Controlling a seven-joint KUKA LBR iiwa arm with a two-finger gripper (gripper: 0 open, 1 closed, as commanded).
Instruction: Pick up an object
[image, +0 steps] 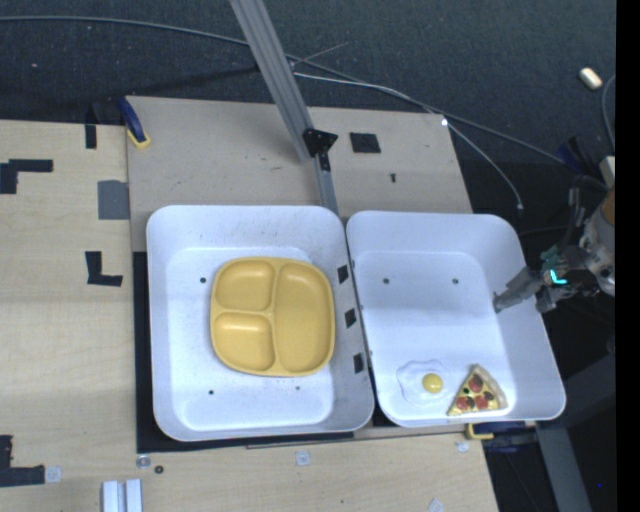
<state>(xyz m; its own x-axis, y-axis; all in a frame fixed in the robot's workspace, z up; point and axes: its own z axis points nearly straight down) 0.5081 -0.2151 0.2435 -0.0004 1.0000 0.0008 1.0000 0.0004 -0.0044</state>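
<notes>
Right now the pincer (508, 296) sits at the outer rim of the right bin (440, 235), and whether its tips are apart or together I cannot tell, since they read as a single grey wedge; nothing is visibly caught in it. Nearest to it, toward the camera and a little further into the bin, lies the pizza slice (478, 391), a small flat triangle with a tan crust and red and dark toppings, its point aimed roughly back toward the pincer, so its long axis runs toward it. Just beyond the slice, further from the pincer, rests a fried egg (422, 382), white with a yellow yolk, almost touching it. Well past both, in the left bin (180, 300), sits a yellow divided plate (272, 316). Judging by this, the slice is the likeliest target, needing a short move inward and down.
</notes>
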